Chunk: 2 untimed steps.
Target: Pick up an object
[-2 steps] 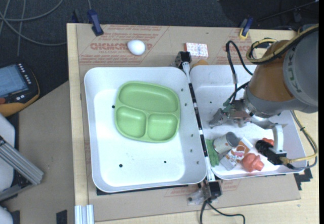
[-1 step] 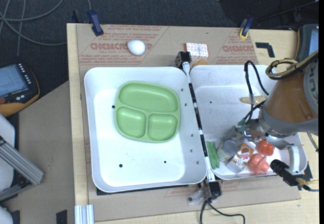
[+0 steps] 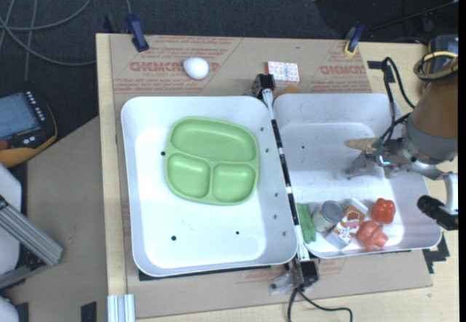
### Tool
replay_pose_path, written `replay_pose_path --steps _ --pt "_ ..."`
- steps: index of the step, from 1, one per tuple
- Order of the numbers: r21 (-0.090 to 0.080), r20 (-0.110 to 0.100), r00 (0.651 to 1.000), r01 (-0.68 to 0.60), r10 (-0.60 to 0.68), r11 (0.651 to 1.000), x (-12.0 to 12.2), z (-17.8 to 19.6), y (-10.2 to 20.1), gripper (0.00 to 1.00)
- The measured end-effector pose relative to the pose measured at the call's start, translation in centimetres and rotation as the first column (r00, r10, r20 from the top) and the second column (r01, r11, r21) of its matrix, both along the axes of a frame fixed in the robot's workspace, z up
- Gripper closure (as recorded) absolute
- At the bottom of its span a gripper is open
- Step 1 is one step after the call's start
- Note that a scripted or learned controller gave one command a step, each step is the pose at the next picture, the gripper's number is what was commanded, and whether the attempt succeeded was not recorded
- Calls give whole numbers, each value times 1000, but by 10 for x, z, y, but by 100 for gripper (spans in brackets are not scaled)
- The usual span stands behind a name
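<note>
Below the end effector, whose open fingers grip nothing over the right bin, red toys and a small can lie clustered, cardboard lettering beyond unreadable.

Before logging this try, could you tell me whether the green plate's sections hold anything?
Empty: all three sections of the green plate show bare green.

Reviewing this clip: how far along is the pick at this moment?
Nothing looks picked yet. The pincer hangs over the right bin, with nothing visible between its fingers. The small objects lie clustered at that bin's near edge. The green tray sits in the left bin. Grasping and lifting remain.
</note>
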<state>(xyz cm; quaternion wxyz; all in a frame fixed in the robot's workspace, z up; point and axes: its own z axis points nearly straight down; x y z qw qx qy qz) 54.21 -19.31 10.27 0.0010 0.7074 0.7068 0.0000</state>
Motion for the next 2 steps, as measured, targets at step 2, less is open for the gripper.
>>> replay_pose_path --steps 2 --pt "2 -2 1000 0 0 1000 -63 -18 -12 0"
